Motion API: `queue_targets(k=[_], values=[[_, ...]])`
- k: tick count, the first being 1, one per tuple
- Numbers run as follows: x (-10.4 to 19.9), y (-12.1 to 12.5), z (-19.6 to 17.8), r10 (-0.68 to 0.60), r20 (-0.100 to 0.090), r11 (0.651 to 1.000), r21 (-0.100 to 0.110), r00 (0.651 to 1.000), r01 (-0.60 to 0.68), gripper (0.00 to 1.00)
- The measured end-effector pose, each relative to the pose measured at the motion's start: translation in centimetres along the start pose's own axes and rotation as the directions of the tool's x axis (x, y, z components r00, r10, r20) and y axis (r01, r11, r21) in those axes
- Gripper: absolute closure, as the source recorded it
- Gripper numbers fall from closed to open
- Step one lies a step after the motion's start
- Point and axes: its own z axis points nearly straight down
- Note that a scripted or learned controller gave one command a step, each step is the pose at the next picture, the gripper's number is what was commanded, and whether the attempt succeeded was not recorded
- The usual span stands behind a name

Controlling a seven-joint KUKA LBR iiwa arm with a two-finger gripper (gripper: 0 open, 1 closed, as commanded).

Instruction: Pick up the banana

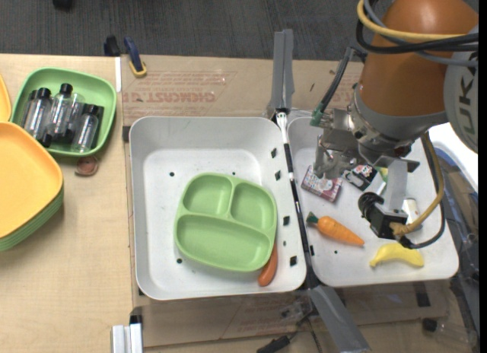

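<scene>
The gripper [329, 163] hangs low over the right bin [449, 256], its metal fingers pointing down just above a small pink-and-white packet [320, 184], and from this slanted angle I cannot tell whether it is open or closed; nothing shows between its tips. Above it bulks the arm's orange band [415, 47], with yellow and black cables looping around the wrist. Just beside the packet lies a small dark item with a white label [361, 175], and below, a toy carrot [339, 230] points toward the bin's lower right. Past a black fitting on the arm sits the banana [396, 256], well apart from the gripper, down near the right bin's front edge, lying flat on the white floor. It is bright yellow, short and curved, its ends turned up a little, and nothing touches it. It looks like a light toy fruit, probably smooth and a bit slippery, stiff enough not to squash; my call is to take it across the thick middle of the curve, fingers straddling the narrow width, since the tapering ends would likely slide out. Across the divider, the left bin [152, 268] carries a green divided plate [226, 224] with a reddish sausage-like piece [268, 269] tucked against its lower right rim. Farther left, a green tray of small bottles [64, 112] and stacked orange plates [23, 184] rest on the bench.
</scene>
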Motion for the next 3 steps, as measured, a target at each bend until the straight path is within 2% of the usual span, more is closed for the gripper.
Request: queue_targets(k=[1,2,3], values=[[-3.1,-1.6,6.9,0.196,0.001,0.981,0.003,0.981,-0.196,1.00],[-5.5,1.8,3.3,-0.149,0.000,0.989,0.000,0.989,0.149,1.00],[-6.2,-0.1,7.3,0.229,0.001,0.973,0.004,0.973,-0.229,1.00]])
